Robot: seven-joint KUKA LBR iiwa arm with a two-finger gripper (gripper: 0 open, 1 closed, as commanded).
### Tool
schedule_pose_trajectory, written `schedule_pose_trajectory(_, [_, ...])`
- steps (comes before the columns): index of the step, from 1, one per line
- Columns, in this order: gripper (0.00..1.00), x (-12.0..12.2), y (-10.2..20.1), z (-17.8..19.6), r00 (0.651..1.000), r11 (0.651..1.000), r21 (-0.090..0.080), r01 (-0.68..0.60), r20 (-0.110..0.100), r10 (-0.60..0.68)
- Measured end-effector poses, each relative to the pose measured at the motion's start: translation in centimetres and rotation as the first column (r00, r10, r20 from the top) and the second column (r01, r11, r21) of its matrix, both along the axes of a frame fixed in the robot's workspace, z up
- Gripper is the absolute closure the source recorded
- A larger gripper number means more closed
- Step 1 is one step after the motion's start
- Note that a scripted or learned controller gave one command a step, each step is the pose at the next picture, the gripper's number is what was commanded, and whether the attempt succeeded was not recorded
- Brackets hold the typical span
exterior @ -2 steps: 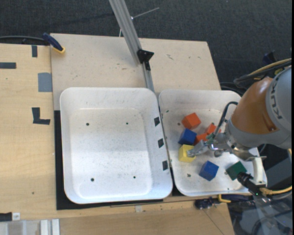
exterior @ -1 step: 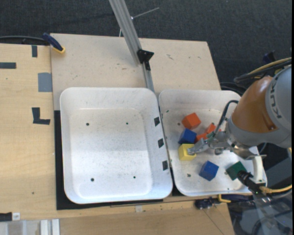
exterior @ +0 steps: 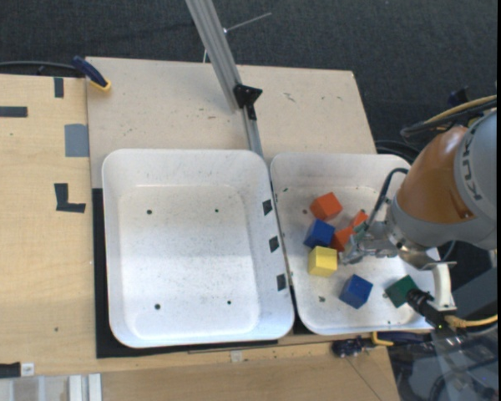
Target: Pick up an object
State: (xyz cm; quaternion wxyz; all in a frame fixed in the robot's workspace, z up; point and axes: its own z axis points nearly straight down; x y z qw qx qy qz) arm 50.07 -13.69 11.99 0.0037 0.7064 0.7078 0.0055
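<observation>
The right bin (exterior: 342, 170) holds several blocks. An orange cube (exterior: 326, 205) lies toward the back, with a blue cube (exterior: 319, 233) just in front of it. A yellow cube (exterior: 323, 261) and a second blue cube (exterior: 356, 291) sit nearer the front, and a green block (exterior: 400, 291) lies at the front right. My gripper (exterior: 358, 242) is down in the bin, right against a small orange-red block (exterior: 345, 236) that it partly hides. The view is too cluttered to tell whether that block is held.
The left bin (exterior: 117, 224) stands beside the right one, and their rims meet at the middle. A slanted metal rail (exterior: 221, 44) runs down to the bins' back edge. The arm's orange band (exterior: 434, 182) looms over the right bin's right side.
</observation>
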Motion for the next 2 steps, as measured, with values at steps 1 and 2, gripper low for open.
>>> schedule_pose_trajectory(1, [1.00, -0.3, 0.7, 5.8, 1.000, 1.000, -0.003, 0.000, -0.010, 0.000])
schedule_pose_trajectory(2, [1.00, 0.6, 1.1, 10.6, 1.000, 1.000, -0.004, 0.000, -0.009, 0.000])
